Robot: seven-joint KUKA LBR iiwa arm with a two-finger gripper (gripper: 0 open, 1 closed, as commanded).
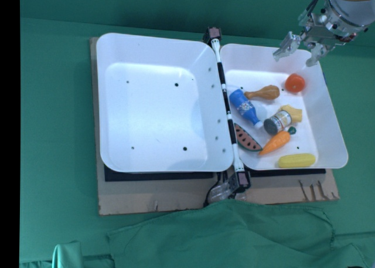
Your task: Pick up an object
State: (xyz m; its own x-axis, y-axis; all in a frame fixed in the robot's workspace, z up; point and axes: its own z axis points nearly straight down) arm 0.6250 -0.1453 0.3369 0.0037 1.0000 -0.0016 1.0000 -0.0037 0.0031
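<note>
Toys for picking are gathered in the right bin: a red tomato by the far right wall, a drumstick beside it, a blue bottle, a small tin can touching a yellow piece, a carrot, a watermelon slice against the divider, and a corn cob along the near rim. The gripper is seen above the far right corner of this bin, its fingers spread wide apart with nothing between them. The tomato lies nearest, just toward the near side of the fingers and slightly right; being round, it offers no long axis to match. The drumstick's long axis runs roughly left to right. The left bin is set just beside, parted by a black and white hinge strip. Both bins rest on cardboard on a bench covered in green cloth, with a crumpled fold of cloth at the near edge.
</note>
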